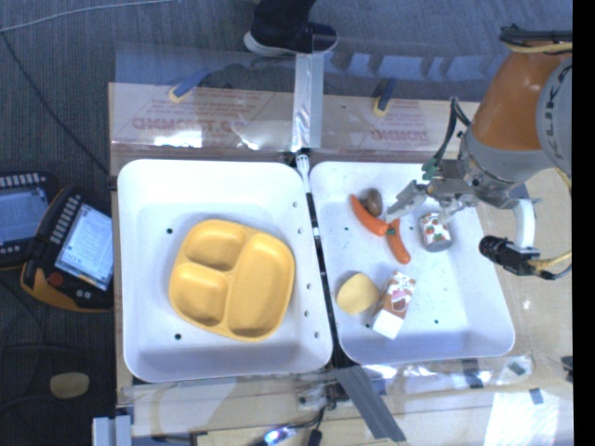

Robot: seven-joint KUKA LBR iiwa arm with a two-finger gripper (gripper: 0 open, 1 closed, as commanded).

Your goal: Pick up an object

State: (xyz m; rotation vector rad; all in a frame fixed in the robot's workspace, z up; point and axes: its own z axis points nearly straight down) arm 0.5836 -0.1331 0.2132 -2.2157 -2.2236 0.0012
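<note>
Currently my gripper [429,204] hovers over the right bin [483,328], fingers apart, clamping nothing; carrot [379,226] just left, long axis far-left to near-right.

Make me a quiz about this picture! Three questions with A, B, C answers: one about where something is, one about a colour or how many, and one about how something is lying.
1. Where is the yellow tray?
A. in the left bin
B. in the right bin
C. on the floor

2. How many sections does the yellow tray have?
A. one
B. three
C. six

3. How does the carton sit in the right bin?
A. standing upright
B. lying on its side
C. hanging from the end effector

Answers:
1. A, the tray sits in the middle of the left bin.
2. B, two small sections lie beside one large one.
3. B, the carton lies flat on the bin floor next to the yellow lemon-like fruit, apart from the end effector.
</note>
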